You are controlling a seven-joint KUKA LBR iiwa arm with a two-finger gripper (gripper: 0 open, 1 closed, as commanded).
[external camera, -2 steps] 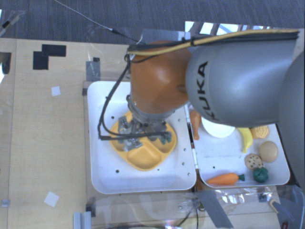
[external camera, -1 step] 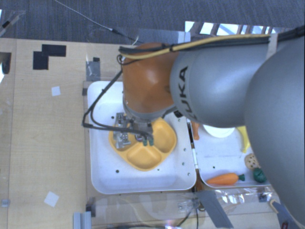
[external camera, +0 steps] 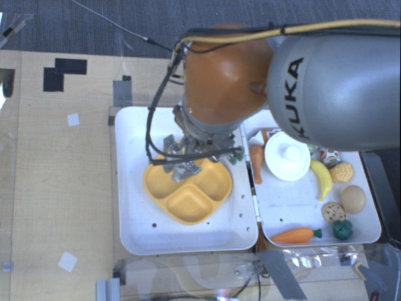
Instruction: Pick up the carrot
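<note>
Although the arm covers much of the upper frame, the carrot [external camera: 293, 235] lies clear to see in the lower right, along the near edge of the right bin [external camera: 369, 234], orange with a small green stub at its right end. It looks like a light, rigid toy with a smooth, tapering skin, so I judge it could slip or roll; the thick middle, taken across its width, seems the safest hold. Just beside it sit a cookie [external camera: 333, 212] and a dark green piece [external camera: 342, 229].

At frame centre the gripper [external camera: 188, 162] hangs over the yellow sectioned plate [external camera: 188, 202] in the left bin [external camera: 135, 231], well apart from the carrot; whether its fingers are parted or closed I cannot tell. "KUKA" reads in dark letters on the grey arm [external camera: 338, 74].
</note>
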